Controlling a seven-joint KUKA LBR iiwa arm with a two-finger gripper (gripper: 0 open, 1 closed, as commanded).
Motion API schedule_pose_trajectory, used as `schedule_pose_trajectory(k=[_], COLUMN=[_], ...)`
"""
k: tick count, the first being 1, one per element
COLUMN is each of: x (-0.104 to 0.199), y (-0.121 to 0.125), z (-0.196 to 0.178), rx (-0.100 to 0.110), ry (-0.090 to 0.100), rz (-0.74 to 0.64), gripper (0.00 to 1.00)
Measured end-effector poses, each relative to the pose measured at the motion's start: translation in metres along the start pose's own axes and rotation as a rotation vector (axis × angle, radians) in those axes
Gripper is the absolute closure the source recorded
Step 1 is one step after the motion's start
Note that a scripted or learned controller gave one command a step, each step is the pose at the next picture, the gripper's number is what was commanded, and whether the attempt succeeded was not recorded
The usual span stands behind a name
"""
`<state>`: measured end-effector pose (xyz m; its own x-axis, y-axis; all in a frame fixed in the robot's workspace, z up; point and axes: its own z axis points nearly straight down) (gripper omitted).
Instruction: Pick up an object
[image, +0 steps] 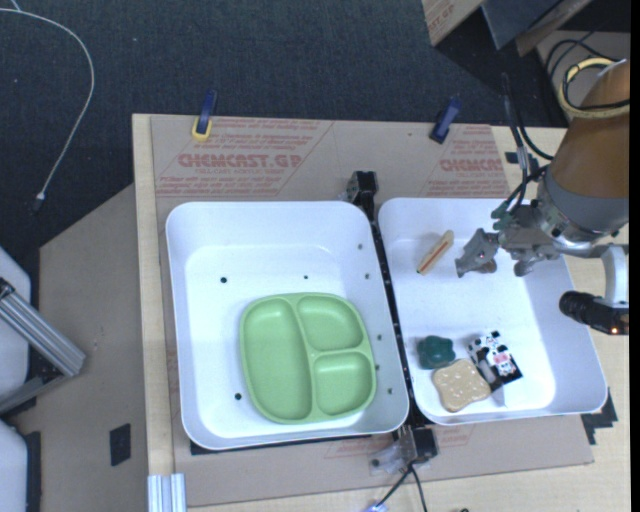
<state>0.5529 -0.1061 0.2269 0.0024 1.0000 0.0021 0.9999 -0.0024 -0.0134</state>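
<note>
The right bin (560, 400) holds a thin tan stick (435, 251) near its back left. At its front lie a small dark green lump (436, 350), a tan toast-shaped piece (460, 385) and a black and white toy (497, 358). My gripper (502, 260) hangs over the back middle of this bin, just right of the stick. Its two grey fingers (476, 257) are spread apart and open, with nothing between them. It stands well behind the three front objects.
A pale green divided plate (307, 356) lies in the left bin (190, 300). A black clip (362, 186) sits at the back where the bins meet. Blue clamps (204, 115) hold the cardboard sheet. Cables hang by the arm at the right.
</note>
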Motion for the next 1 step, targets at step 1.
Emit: schedule_pose_trajectory(k=[1], x=[0.0001], y=[0.0024], z=[-0.0064], rx=[-0.013], ry=[-0.001], rz=[-0.002], gripper=[0.0])
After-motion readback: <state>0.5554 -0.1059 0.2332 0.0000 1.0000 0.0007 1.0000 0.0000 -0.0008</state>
